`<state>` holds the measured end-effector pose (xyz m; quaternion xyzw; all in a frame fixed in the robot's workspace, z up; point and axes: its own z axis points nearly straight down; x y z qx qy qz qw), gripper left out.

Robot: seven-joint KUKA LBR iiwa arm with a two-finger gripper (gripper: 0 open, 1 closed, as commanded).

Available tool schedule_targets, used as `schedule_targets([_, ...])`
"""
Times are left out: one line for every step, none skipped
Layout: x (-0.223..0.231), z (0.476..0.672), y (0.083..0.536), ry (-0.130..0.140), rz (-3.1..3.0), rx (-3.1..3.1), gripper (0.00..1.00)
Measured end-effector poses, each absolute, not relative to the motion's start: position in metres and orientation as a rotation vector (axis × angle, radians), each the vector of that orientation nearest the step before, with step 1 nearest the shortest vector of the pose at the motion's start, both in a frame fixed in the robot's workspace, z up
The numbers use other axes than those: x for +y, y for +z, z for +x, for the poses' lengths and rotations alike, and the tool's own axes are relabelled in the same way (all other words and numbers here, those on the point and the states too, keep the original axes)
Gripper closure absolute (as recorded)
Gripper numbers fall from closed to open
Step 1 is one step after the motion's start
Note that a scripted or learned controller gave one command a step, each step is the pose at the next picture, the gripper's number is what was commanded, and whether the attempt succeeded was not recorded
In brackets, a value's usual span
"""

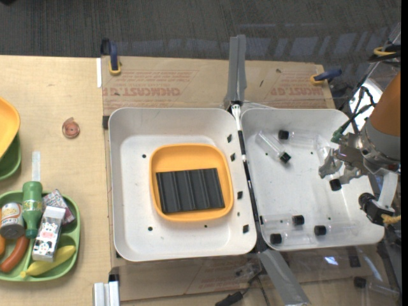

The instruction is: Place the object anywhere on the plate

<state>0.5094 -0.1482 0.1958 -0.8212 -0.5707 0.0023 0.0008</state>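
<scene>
An orange square plate [190,155] sits in the middle of the left white bin [131,190]. A black ridged rectangular object [191,191] lies flat on the plate and covers most of its lower half. My gripper [335,169] hangs over the right side of the right white bin [299,196], far from the plate and the object. The grey wrist with its orange band [387,110] comes in from the right edge. Nothing can be seen held in the gripper.
Several small clear vials with black caps lie in the right bin, such as one [275,146] at the back and others [298,220] along the front. On the wooden table at left stand a green tray of toy food [38,238] and an orange bowl [6,129].
</scene>
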Motion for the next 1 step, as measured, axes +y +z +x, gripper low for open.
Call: schedule_targets([-0.188, 0.5988, 0.2091, 0.006, -2.516, -1.881, 1.0])
